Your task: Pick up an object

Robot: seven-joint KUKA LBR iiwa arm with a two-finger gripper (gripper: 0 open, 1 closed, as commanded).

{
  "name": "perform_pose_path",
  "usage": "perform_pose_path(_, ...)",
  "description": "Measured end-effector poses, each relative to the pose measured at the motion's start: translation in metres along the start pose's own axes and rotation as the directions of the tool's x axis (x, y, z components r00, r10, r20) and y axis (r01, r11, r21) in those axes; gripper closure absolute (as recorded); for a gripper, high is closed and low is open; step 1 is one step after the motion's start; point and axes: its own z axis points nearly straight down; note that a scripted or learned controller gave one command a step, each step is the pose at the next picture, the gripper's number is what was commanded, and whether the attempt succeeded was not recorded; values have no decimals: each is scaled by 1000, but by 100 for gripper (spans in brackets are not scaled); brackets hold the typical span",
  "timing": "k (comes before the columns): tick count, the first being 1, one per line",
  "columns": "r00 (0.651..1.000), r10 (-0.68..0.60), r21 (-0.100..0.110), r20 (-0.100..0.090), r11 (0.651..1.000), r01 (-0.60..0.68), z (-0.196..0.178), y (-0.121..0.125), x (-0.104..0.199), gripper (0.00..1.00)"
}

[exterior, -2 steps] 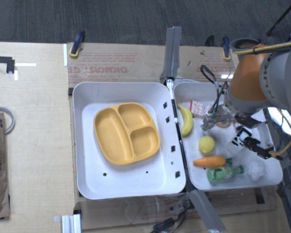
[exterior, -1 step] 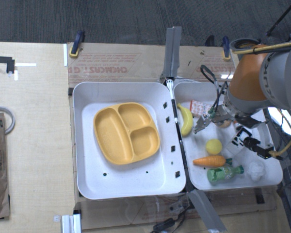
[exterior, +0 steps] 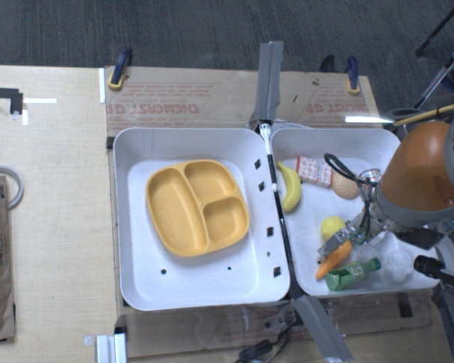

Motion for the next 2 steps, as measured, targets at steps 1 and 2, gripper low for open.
perform_pose_path(1, 1000, 3, -2, 2, 1000, -3, -9, 1, -1, 100)
perform_pose_path(2, 970, 243, 0, 2, 970, -243, -149, 36, 8, 100)
